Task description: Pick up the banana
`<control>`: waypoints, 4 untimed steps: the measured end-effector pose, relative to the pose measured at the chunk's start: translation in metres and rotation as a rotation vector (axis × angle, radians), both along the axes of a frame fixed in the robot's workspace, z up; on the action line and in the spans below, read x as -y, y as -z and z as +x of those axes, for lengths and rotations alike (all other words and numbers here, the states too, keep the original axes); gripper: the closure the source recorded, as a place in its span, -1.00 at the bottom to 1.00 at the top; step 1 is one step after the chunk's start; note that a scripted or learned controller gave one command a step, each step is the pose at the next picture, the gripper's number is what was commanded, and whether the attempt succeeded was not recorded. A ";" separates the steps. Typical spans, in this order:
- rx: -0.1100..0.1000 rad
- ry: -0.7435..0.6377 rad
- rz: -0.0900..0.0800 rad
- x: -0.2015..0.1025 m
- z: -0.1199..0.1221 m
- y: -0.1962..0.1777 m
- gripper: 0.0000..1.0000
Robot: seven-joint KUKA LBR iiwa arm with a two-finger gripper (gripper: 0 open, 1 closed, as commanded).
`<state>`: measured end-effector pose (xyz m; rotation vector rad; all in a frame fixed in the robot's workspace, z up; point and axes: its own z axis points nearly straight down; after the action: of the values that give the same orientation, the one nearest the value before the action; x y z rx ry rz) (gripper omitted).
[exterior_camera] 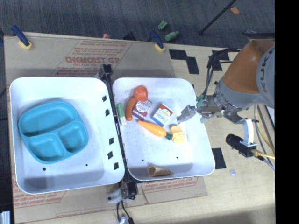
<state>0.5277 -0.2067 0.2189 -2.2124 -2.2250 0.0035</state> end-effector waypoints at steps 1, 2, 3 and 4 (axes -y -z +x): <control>-0.001 0.057 0.000 -0.069 0.033 0.058 -1.00; -0.001 0.341 -0.001 -0.140 0.056 0.028 -1.00; -0.003 0.111 0.000 -0.219 -0.005 0.028 -1.00; 0.001 0.013 -0.001 -0.251 0.053 -0.027 -1.00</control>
<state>0.5805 0.0439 0.2454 -2.2285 -2.2114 0.0037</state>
